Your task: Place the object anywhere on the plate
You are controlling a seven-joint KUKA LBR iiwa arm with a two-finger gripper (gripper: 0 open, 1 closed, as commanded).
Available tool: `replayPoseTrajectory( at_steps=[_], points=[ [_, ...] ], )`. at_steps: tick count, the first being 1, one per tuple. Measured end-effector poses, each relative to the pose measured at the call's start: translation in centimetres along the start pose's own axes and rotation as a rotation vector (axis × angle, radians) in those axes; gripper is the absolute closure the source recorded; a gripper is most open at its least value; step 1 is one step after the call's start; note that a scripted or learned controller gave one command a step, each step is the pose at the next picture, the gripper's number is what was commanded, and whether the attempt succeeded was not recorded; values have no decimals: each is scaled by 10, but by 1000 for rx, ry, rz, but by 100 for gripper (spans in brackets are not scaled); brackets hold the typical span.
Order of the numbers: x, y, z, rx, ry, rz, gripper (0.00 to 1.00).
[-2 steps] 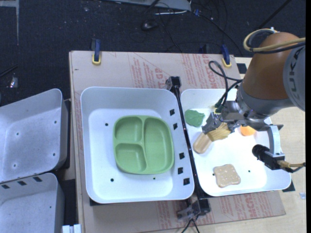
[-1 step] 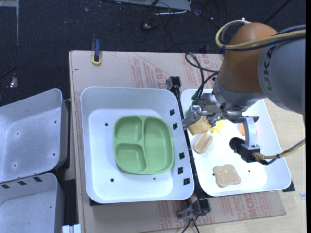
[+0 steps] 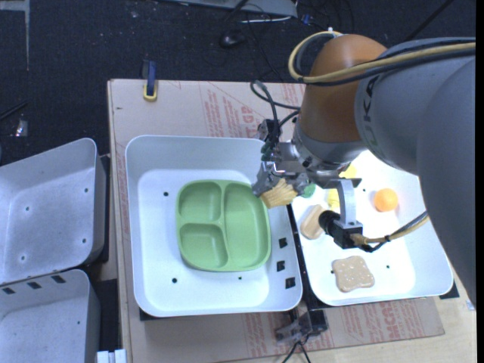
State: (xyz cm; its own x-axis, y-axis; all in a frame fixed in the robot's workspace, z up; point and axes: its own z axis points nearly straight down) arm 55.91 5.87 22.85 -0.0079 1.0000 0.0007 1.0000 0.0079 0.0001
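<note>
A light green divided plate point(image 3: 224, 226) lies in the left white bin point(image 3: 151, 278). My gripper point(image 3: 277, 185) hangs over the plate's upper right rim, near the wall between the two bins. A small tan, bread-like object point(image 3: 279, 196) sits between its fingers, so the gripper is shut on it. The object's lower edge overlaps the plate's right rim in this view; I cannot tell whether it touches. The grey arm with its orange band point(image 3: 340, 74) covers the back of the right bin.
The right bin point(image 3: 423, 271) holds a toast slice point(image 3: 353, 274), a tan roll point(image 3: 311, 221), a yellow piece point(image 3: 333, 200) and an orange ball point(image 3: 386, 200). A black cable fitting point(image 3: 338, 231) hangs beside the roll. Grey trays point(image 3: 45, 203) lie at far left.
</note>
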Motion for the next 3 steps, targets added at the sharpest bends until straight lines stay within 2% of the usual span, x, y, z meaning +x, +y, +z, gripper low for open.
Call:
replayPoseTrajectory(
  at_steps=[1, 2, 3],
  points=[
    [53, 9, 0, -1, 1, 0, 100],
    [39, 11, 7, 2, -2, 10, 100],
    [37, 1, -3, 2, -1, 10, 100]
  ],
)
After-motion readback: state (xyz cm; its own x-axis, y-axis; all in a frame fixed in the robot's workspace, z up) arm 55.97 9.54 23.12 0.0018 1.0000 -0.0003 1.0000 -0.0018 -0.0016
